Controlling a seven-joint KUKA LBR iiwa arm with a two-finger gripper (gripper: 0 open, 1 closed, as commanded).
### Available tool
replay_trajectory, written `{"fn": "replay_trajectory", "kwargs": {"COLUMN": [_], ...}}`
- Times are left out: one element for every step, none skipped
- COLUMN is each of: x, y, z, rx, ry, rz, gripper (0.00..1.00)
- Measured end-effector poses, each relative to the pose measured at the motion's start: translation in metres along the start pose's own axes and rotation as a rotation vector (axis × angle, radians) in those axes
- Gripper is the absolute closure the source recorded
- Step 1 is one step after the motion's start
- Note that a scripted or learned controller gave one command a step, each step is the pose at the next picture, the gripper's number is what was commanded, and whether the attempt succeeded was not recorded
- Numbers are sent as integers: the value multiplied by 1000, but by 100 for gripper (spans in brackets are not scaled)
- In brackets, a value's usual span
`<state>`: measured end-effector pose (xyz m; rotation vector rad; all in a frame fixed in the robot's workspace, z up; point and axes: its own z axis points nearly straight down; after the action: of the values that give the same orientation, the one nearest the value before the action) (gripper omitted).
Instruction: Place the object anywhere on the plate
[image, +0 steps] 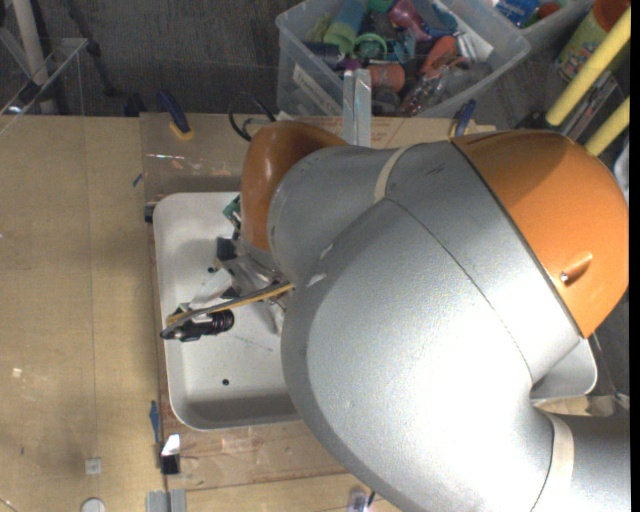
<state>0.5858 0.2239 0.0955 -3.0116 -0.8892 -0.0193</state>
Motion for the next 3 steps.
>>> {"fn": "replay_trajectory", "kwargs": {"x": [62,-14,-87], "y": [39,-10,-33], "z": [-19,-84,4], "rx": [4,7,5], "ry": [-14,-17,-1], "rz": [-130,-266,-146], "gripper": [0,0,0]}}
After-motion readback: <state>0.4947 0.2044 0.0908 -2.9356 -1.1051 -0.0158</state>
